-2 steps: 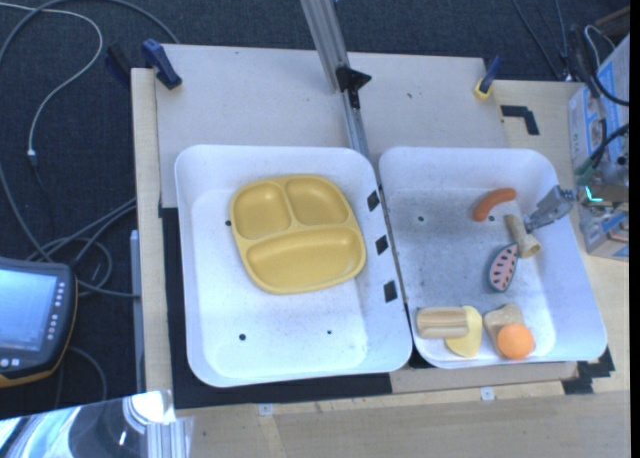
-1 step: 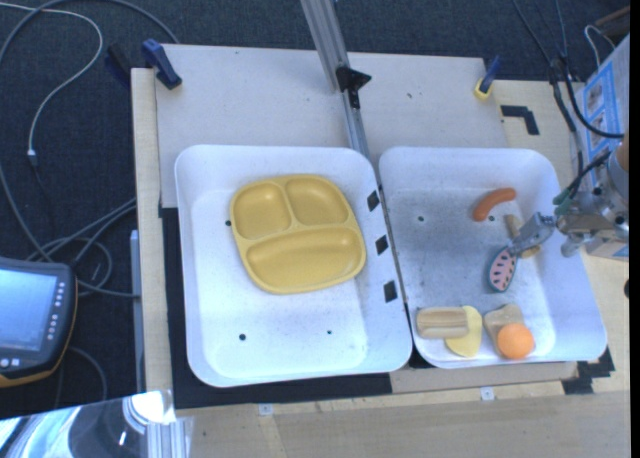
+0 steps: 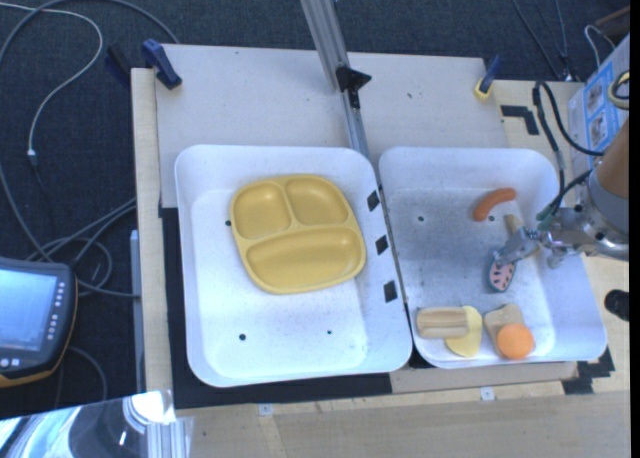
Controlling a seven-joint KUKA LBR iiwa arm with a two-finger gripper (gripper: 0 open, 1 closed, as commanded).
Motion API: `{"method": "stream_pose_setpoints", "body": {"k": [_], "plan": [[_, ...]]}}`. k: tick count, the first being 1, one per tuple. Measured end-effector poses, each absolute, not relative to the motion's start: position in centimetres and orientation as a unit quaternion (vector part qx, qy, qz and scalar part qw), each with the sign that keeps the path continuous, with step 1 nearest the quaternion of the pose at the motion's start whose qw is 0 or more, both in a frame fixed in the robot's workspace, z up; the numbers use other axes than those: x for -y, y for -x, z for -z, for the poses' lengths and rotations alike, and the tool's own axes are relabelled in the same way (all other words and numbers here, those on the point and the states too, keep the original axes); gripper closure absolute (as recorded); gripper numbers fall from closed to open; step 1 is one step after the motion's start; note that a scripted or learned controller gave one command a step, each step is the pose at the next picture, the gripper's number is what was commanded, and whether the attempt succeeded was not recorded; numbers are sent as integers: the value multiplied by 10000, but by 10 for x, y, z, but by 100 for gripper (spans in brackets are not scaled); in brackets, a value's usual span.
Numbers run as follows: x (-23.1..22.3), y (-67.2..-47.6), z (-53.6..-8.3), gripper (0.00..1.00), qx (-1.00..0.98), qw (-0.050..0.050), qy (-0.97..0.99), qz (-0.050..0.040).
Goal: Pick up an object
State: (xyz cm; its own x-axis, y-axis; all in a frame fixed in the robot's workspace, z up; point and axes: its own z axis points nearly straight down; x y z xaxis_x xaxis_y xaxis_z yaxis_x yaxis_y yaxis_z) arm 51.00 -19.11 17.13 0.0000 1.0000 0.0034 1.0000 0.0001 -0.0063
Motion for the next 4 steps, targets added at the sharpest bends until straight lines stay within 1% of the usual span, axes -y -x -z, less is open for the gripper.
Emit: {"method": "stream_pose_setpoints", "body": {"k": [1, 2, 3, 4], "plan": [[190, -505, -108, 0, 7072, 43, 7070, -15], [191, -507, -123, 100, 7074, -4, 7069, 10], [191, -507, -167, 100, 7075, -29, 7067, 14], [202, -506, -224, 100, 7073, -41, 7069, 15]]}}
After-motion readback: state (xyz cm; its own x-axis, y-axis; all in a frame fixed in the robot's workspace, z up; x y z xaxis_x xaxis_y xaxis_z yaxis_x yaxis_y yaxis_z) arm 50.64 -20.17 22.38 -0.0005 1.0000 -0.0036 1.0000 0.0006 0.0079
